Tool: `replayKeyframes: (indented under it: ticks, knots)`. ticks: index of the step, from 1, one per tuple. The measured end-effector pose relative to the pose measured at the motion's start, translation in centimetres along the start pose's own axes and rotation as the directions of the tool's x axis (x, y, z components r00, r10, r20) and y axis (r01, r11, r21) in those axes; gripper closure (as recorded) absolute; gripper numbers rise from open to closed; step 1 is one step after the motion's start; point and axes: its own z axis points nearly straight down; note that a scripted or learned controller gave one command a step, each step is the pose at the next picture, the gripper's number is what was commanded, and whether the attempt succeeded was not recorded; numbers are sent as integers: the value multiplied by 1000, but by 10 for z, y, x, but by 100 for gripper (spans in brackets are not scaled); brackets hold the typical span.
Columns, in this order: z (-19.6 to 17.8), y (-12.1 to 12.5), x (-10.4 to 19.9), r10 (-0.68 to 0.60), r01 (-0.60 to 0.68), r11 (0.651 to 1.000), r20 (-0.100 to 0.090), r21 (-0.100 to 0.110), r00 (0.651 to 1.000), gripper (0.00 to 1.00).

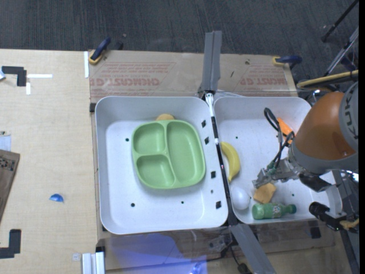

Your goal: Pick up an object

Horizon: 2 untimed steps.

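Bread (264, 193): lies in right bin (251, 116), under my gripper (266, 178).
Gripper: opening unclear.
Progress: nothing lifted; grasp and raise remain.

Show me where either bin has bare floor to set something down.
Left bin: bare strips around the green plate, widest along its left wall and near edge. Right bin: bare floor at the far end, beyond the banana. Its near end is crowded: gripper, white egg, brown chunk, green bottle.
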Motion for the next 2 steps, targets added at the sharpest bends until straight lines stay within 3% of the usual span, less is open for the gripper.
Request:
replayKeyframes:
  ticks: [1, 2]
  knots:
    - [-140, 5, 81, 85, -85, 996, 1, -1, 996, 100]
    - [-155, 77, 60, -54, 54, 999, 3, 0, 999, 100]
